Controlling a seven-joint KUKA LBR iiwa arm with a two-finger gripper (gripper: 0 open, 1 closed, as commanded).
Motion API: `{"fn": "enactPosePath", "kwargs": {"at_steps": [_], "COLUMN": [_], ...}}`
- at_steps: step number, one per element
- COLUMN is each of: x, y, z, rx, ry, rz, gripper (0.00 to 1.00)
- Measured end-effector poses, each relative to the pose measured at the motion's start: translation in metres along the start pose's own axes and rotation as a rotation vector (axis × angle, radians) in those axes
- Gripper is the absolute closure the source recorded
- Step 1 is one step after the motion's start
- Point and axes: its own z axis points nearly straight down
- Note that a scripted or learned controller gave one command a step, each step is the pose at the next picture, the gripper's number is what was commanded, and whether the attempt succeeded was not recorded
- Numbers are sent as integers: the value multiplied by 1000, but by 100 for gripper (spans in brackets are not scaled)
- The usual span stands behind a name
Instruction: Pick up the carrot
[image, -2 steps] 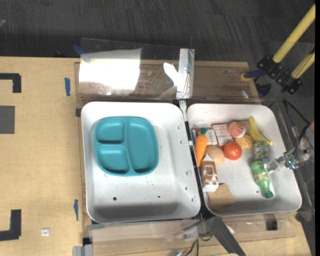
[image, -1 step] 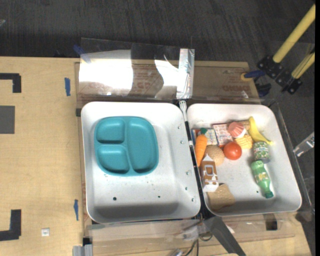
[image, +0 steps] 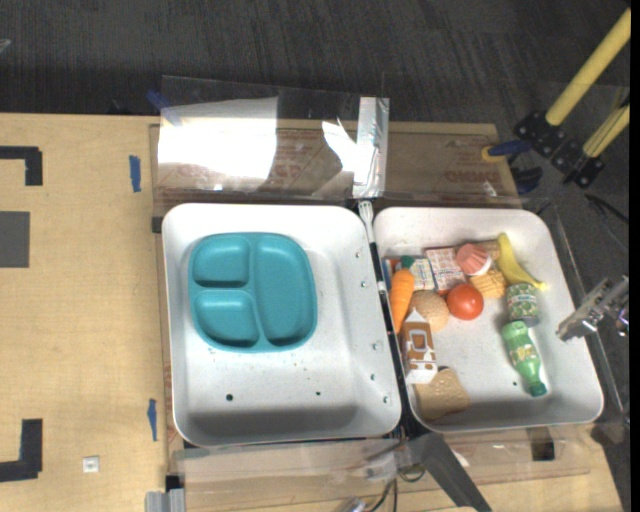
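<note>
Gripper (image: 592, 312) waits at the right bin's (image: 580, 395) right edge

Carrot (image: 401, 297) lies against that bin's left wall, crowded by other food; I cannot tell the tool's state

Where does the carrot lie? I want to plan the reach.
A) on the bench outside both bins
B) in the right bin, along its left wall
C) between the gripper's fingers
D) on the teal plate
B: the carrot lies in the right bin against its left wall, apart from the gripper at the bin's right rim.
</note>
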Motion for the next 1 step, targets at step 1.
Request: {"fn": "enactPosePath", "kwargs": {"at_steps": [1], "x": [0], "y": [0], "z": [45], "rx": [-1], "ry": [-2], "rz": [-160], "gripper": [100]}}
